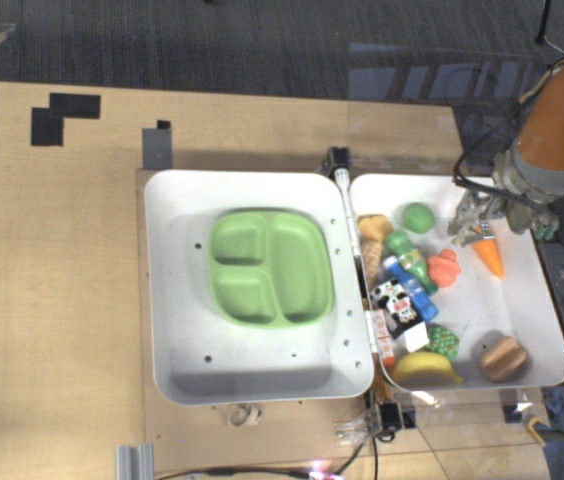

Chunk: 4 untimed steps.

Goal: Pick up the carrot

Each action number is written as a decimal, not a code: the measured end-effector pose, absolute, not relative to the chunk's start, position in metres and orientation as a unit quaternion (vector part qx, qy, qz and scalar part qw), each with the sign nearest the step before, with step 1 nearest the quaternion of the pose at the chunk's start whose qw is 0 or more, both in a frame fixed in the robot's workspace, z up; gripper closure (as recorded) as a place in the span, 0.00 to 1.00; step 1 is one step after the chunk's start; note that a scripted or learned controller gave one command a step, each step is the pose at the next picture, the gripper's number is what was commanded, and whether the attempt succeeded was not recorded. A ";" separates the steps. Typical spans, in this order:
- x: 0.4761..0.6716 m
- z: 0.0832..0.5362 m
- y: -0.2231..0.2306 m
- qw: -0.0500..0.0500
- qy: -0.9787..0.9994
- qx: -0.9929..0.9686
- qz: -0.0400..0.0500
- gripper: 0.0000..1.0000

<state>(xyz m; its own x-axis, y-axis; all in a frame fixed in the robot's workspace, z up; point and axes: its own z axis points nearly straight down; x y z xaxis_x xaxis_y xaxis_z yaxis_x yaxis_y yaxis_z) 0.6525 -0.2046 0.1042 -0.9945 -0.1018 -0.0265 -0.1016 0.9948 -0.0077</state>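
My fingers (pixel 474 223) hang low over the upper right part of the right bin (pixel 542 298), and from this slanted look down I cannot tell how far apart they stand, nor do I see anything caught between them. The carrot (pixel 489 256) lies just below and a touch right of them in the frame, a small orange cone on the white floor of the bin, its blunt end up near my tips and its point aimed down the frame. Whether my tips touch it I cannot say; it looks just beside them, resting on the bin.

Left of the carrot sits a reddish-pink piece (pixel 444 268), and up and left of that a green ball (pixel 418 217). Along the bin's left wall lies a tan bread-like piece (pixel 373 230), then a green and blue bottle (pixel 407 268), then a black and white carton (pixel 395 304). Near the lower edge a yellow banana (pixel 425 368) lies beside a green knobbly piece (pixel 444 341), and a brown rounded piece (pixel 502 357) sits toward the lower right corner.

Behind my fingers my wrist rises to the orange band (pixel 560 118) at the right edge of the frame. The left bin (pixel 177 358) holds a green divided tray (pixel 268 268). Both bins rest on the wooden bench (pixel 52 298).
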 end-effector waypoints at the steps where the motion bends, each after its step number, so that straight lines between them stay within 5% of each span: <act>1: 0.652 0.104 -0.204 0.013 0.999 -0.051 -0.003 0.00; 2: 0.656 0.092 -0.207 0.009 0.990 -0.142 -0.004 0.00; 3: 0.639 0.092 -0.209 0.009 0.962 -0.274 -0.006 0.00; 4: 0.644 0.108 -0.209 0.015 0.962 -0.274 -0.009 1.00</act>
<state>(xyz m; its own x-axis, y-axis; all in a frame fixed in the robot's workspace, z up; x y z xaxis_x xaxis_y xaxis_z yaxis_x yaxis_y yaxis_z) 0.6435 -0.2092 0.1077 -0.8496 -0.5268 -0.0248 -0.5262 0.8500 -0.0257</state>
